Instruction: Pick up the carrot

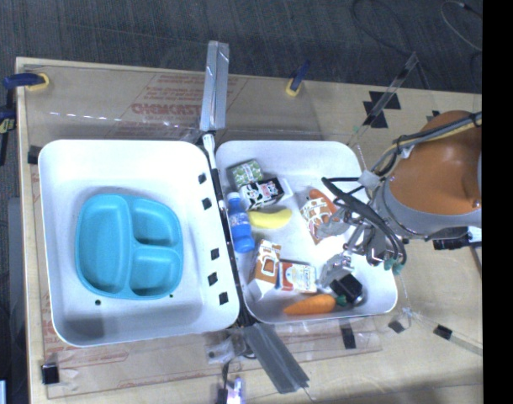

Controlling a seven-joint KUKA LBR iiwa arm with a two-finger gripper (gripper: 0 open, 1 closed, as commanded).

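- The carrot (308,305) lies on its side along the near wall of the right bin (290,147), towards that bin's near-right corner.
- The gripper (346,263) hangs over the right part of the same bin, just beyond the carrot. Cables hide its tip, so I cannot tell whether it is open or closed, and nothing shows as held.
- Two orange-and-white cartons (282,272) lie just left of the gripper, touching each other, on the far side of the carrot.
- A banana (272,218) lies mid-bin beside a blue bottle (238,230) at the left wall.
- The left bin (55,167) holds a blue divided plate (130,244).
- Both bins rest on the pale worktop (433,369).
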